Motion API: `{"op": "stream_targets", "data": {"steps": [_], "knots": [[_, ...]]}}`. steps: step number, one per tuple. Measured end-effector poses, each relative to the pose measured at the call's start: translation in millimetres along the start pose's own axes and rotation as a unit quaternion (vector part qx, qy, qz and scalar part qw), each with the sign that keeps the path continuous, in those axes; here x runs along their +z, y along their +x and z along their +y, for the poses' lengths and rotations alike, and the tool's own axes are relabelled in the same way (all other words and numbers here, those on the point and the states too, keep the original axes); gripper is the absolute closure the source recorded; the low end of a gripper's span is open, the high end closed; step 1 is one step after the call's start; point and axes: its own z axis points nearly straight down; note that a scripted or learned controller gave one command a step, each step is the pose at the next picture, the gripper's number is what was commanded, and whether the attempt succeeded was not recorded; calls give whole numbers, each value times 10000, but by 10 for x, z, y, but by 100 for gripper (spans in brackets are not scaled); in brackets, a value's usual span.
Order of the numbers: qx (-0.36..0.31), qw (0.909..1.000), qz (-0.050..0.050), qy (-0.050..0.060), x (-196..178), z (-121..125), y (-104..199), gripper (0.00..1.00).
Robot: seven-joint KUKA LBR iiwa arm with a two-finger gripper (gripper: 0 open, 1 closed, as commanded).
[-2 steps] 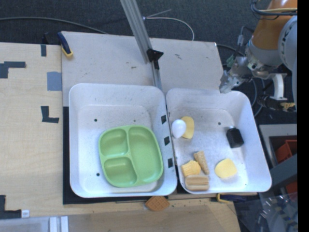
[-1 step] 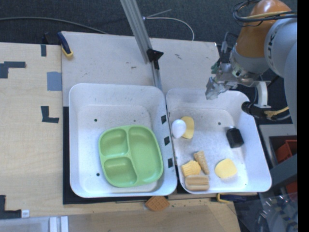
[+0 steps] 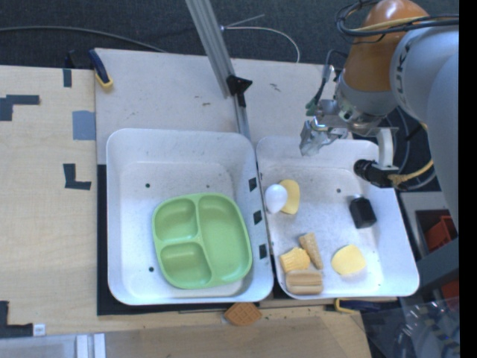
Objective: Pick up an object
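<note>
Since nothing sits between the claw's fingers, you should judge the pick as not yet made: every object lies loose on the floor of the right bin, so the reach, the closing and the lift are all left to do. Your claw hangs over the far rim of that bin, touching none of the objects. Its fingers look slightly apart and bare, though they are small in the picture, so treat the gap as a rough reading. Nearest below the claw lie the white egg and the yellow piece, touching each other. The black block lies below and to the claw's right. Farther below, well apart from the claw, you have the cone, the corn-like piece, the bread loaf and the round yellow piece.
</note>
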Motion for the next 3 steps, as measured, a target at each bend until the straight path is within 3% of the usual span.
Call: {"op": "stream_targets", "data": {"steps": [3], "knots": [[-13,10000,-1,7,-265,-584,1652,100]]}}
